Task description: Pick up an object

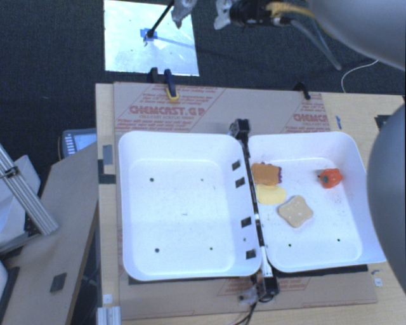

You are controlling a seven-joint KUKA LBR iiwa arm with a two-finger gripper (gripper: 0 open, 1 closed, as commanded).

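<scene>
Camera view has four small things sitting in the right bin (pixel 352 149), and I'll place everything off that bin. A toast-shaped tan piece (pixel 295 211) lies near its middle, with a flat yellow piece (pixel 271 195) just beside it toward the divider. An orange-brown piece with a purple edge (pixel 266 174) sits just behind the yellow one, touching or nearly so. A small red-orange piece (pixel 329 178) rests apart from those, over by the bin's far right wall. The left bin (pixel 130 209) butts up against the right bin along the clipped middle seam. Both sit on a cardboard sheet (pixel 190 105) on the table (pixel 104 101). The hand (pixel 202 14) hovers well beyond the right bin's back edge, high up and over the dark floor (pixel 51 63), gripping nothing; its two pale fingers (pixel 183 13) look spread apart. A shiny metal plate (pixel 149 38) lies on the floor beneath it.
</scene>
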